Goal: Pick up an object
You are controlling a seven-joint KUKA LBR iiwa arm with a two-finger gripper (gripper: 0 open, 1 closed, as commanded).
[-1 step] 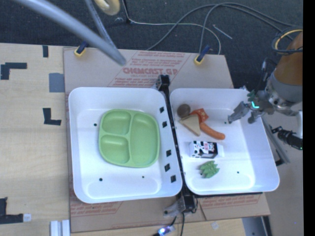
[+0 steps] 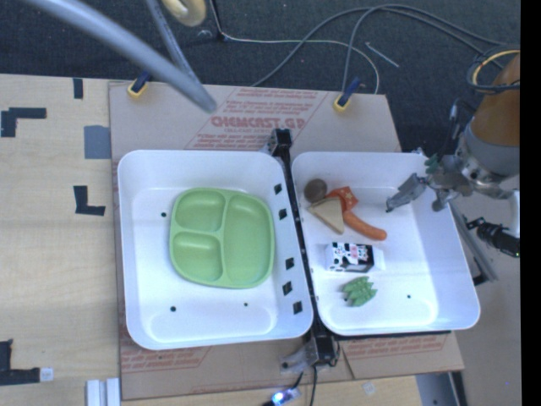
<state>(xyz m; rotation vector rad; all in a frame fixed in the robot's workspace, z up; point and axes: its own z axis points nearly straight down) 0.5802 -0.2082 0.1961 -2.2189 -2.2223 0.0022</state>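
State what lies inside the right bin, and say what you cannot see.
The right bin holds a brown ball, a wedge, a carrot, a cow-print box and a green toy. What lies under them is hidden.

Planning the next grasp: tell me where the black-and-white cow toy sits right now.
The black-and-white cow toy lies in the right bin, near its middle, just below the orange carrot and above the small green toy.

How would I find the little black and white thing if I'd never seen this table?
Look in the right bin, not the one holding the green plate. The black and white block lies midway, below the orange carrot and above the green leafy toy. It alone is boxy and cow-patched.
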